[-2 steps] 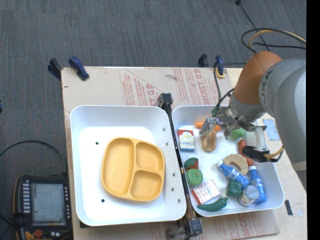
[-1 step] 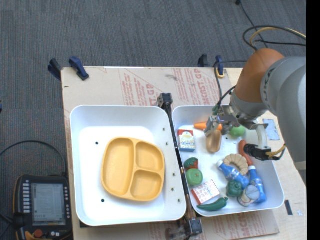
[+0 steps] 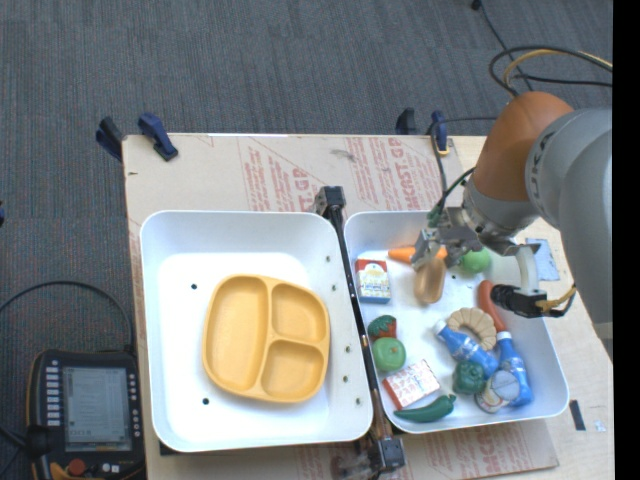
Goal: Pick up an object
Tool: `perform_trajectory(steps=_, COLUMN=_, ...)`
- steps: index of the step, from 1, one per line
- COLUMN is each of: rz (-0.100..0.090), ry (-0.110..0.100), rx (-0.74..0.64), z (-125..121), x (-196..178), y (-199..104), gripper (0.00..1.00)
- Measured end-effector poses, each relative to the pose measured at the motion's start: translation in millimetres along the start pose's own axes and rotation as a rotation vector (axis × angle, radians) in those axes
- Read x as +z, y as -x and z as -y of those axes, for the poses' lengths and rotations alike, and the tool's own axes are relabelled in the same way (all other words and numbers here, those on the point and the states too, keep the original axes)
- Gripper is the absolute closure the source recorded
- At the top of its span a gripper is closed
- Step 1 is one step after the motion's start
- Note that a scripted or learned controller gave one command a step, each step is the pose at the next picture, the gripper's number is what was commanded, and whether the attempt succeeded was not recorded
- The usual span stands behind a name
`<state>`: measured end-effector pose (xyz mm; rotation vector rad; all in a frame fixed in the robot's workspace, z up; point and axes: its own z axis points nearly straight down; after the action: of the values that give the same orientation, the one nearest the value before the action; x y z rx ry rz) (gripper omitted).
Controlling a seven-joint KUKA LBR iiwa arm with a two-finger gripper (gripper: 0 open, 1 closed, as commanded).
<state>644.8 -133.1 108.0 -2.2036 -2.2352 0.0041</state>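
Note:
My gripper [image 3: 436, 247] hangs low over the back of the right bin [image 3: 555, 368]. It is just above a brown oval object [image 3: 430, 282], and I cannot tell whether it touches it. An orange carrot [image 3: 403, 254] lies just left of the gripper and a green lime [image 3: 478, 261] just right of it. A small red-and-white carton [image 3: 374, 279] stands further left. Towards the front lie a red sausage [image 3: 488, 302], a tan pretzel [image 3: 470, 323], a blue bottle [image 3: 462, 345] and a green round fruit [image 3: 388, 353].
The left bin [image 3: 170, 243] holds a yellow divided plate [image 3: 266, 337]. At the right bin's front lie a red-patterned box [image 3: 411, 383], a green pepper [image 3: 428, 409], a dark green piece [image 3: 468, 377] and a blue can [image 3: 512, 376]. Clamps [image 3: 157, 134] grip the board's back edge.

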Motion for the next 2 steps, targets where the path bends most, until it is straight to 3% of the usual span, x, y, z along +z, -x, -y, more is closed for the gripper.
perform_trajectory(steps=1, rz=0.000, ry=-0.001, rx=-0.004, z=-0.3, x=-10.1, y=-0.2, gripper=1.00)
perform_trajectory(steps=2, rz=-0.001, ry=0.002, rx=0.010, z=0.4, x=-21.3, y=-30.6, gripper=1.00)
